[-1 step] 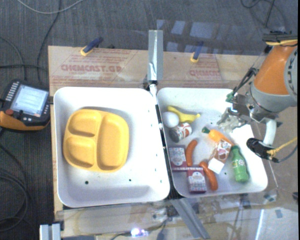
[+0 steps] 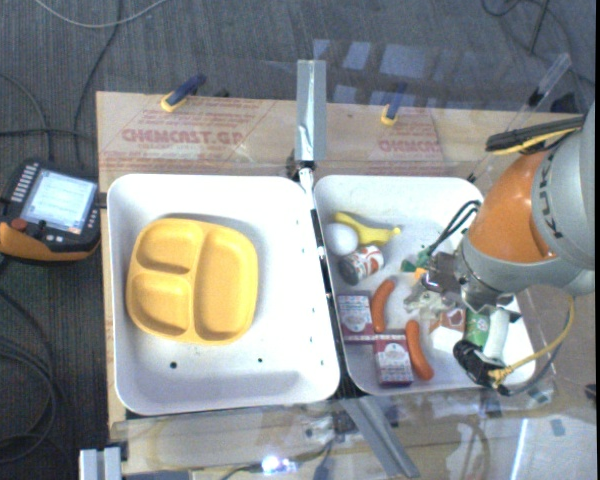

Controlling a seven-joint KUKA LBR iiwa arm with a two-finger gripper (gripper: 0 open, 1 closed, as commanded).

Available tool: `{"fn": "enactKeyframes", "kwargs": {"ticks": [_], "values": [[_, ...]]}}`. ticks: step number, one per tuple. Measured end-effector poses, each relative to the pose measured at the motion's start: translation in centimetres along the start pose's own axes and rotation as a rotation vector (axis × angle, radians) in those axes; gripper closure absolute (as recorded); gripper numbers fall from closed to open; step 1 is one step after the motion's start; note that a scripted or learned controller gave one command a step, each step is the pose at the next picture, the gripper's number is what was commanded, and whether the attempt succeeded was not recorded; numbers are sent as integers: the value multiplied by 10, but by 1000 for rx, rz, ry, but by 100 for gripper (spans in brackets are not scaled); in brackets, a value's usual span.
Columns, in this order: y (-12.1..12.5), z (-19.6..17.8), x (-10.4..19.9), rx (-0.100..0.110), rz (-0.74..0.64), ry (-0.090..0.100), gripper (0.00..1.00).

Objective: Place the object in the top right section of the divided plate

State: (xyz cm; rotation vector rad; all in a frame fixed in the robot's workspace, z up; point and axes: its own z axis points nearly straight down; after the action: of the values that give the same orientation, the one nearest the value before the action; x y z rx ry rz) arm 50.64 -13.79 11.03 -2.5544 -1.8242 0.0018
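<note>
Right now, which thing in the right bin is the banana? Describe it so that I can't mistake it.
Look in the right bin, near its far wall. The banana lies there beside a white egg, above a small can. It is the bin's only yellow curved thing.

Yellow divided plate (image 2: pixel 193 280), 3 sections, flat and upright in the left white bin (image 2: pixel 140 368).

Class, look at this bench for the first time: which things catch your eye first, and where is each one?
The yellow divided plate stands out first, lying alone in the left bin. Next comes the arm's orange band, at the right over the right bin. Below it in that bin lies a clutter of small things, among them a banana, a white egg and two sausages.
</note>
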Motion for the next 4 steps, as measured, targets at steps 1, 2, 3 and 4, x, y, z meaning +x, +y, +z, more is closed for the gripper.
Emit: {"fn": "enactKeyframes", "kwargs": {"ticks": [1, 2, 3, 4], "values": [[-16, -14, 5, 2, -27, 0, 100], [7, -148, 71, -1, -132, -3, 100], [-79, -113, 156, 3, -332, -2, 100], [-126, -224, 295, -1, -443, -3, 100]]}}
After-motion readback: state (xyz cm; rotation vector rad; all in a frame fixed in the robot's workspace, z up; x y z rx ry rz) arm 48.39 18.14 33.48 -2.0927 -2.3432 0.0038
